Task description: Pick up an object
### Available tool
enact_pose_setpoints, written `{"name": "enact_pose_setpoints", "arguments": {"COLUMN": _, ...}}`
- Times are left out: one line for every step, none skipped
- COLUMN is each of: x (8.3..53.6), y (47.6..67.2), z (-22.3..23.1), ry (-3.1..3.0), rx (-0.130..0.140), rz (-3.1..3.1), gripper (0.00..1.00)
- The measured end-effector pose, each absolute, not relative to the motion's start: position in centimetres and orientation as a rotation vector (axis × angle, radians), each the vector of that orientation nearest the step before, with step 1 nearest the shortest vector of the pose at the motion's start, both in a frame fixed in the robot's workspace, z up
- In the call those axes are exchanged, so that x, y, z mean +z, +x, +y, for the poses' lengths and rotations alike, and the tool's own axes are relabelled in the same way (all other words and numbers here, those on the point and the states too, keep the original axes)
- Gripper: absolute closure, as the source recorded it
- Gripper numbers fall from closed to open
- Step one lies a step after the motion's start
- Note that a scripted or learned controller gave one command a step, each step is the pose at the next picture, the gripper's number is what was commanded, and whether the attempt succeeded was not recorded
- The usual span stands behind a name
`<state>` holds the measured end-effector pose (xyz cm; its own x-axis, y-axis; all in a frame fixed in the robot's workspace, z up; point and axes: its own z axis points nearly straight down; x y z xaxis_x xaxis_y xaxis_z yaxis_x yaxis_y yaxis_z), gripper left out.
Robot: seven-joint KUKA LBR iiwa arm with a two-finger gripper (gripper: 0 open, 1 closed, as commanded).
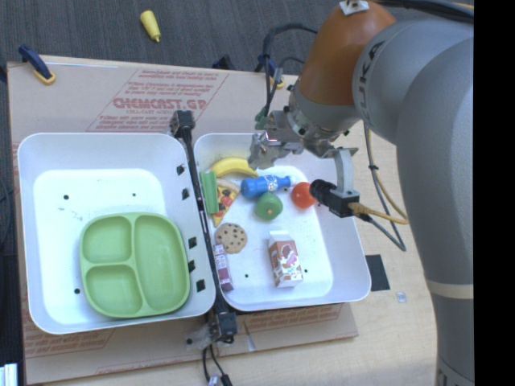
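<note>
Two white bins (pixel 48 215) sit on brown cardboard (pixel 121 103) over grey carpet (pixel 96 6); the tool's (pixel 261 151) grip is unreadable.

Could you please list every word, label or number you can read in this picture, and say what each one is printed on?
"CHEMCAST GP": large red lettering on the cardboard sheet under the bins.
Smaller red lines above and below that lettering: too blurred to read.
Dark letters on the arm's grey casing: seen at an angle, not legible.
Carton in the right bin: printed front, too small to read.
Blue bottle: label unreadable.
</note>
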<state>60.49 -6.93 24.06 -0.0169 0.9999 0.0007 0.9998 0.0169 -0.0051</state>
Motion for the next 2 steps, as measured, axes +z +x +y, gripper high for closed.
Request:
{"name": "enact_pose_setpoints", "arguments": {"x": 25.1, "y": 60.5, "z": -6.9, "ry": -2.195, "rx": 0.004, "rz": -2.243, "gripper": 1.0}}
{"name": "enact_pose_setpoints", "arguments": {"x": 22.3, "y": 63.7, "z": -1.6, "ry": -2.214, "rx": 0.001, "rz": -2.23, "gripper": 1.0}}
